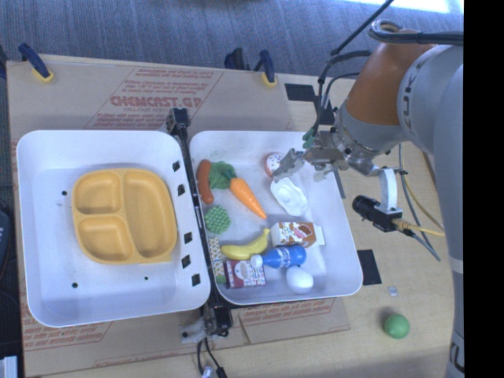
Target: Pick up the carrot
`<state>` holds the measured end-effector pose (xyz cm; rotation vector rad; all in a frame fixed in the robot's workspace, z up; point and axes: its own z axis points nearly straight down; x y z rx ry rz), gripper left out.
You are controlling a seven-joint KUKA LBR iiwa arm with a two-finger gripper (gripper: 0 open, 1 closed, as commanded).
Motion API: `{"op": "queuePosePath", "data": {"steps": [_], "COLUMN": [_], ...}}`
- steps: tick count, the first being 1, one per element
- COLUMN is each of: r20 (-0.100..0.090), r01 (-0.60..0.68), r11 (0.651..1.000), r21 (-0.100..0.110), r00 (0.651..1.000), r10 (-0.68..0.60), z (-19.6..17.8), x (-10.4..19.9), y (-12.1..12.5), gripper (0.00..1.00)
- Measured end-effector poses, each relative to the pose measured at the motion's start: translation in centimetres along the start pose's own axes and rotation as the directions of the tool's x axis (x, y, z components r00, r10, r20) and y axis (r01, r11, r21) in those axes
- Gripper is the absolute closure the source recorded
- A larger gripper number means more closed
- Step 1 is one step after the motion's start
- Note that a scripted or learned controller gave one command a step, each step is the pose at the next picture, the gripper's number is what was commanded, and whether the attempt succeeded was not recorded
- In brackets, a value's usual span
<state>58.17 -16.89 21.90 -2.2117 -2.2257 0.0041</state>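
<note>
The carrot (247, 198), orange with a leafy green top (223, 173), lies slanted in the upper middle of the right bin (236, 144). My gripper (305, 164) hangs over the bin's upper right part, to the right of the carrot and apart from it. Its fingers (289, 162) stand open with nothing between them. A white lumpy object (289, 196) lies just below the gripper, between it and the carrot's tip.
The right bin also holds a red sausage (204, 181), a green textured ball (217, 220), a banana (244, 247), a small carton (295, 233), a blue bottle (283, 257) and a white egg (299, 279). A yellow divided plate (124, 213) lies in the left bin. A green ball (396, 325) rests on the bench.
</note>
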Motion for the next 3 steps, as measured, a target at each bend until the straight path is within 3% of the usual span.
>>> {"op": "queuePosePath", "data": {"steps": [1, 2, 3], "r20": [0.001, 0.001, 0.000], "r01": [0.032, 0.035, -0.367], "r11": [0.999, 0.999, 0.930], "r21": [-0.002, 0.001, -0.001], "r00": [0.999, 0.999, 0.930], "r10": [-0.032, -0.035, 0.367], "z": [12.7, 11.7, -0.5], "x": [2.4, 2.4, 3.6], "y": [0.9, 0.9, 1.0], "gripper": [0.00, 1.00, 1.00]}}
